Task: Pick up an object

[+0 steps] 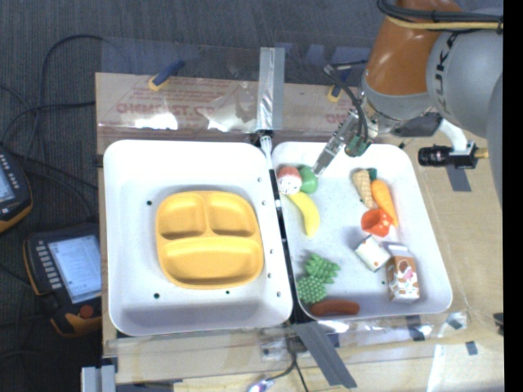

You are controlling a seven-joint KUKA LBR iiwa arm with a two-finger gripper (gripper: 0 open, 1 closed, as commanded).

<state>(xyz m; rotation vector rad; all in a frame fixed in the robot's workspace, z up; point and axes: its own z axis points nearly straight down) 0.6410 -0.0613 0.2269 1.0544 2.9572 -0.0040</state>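
My gripper (321, 164) reaches down-left from the grey and orange arm (409, 47) into the far left corner of the right bin (425, 219). Its tip hangs just above and right of a green lime-like piece (309, 180) and a red and white toy (287, 179). A yellow banana (307, 213) lies just below those two. Nothing shows in the gripper.
The right bin also holds a corn cob (360, 184), a carrot (383, 199), a red cup (374, 221), a white block (372, 253), a juice carton (402, 276), green grapes (315, 277) and a red sausage (334, 307). A yellow divided tray (210, 237) sits in the left bin (131, 186).
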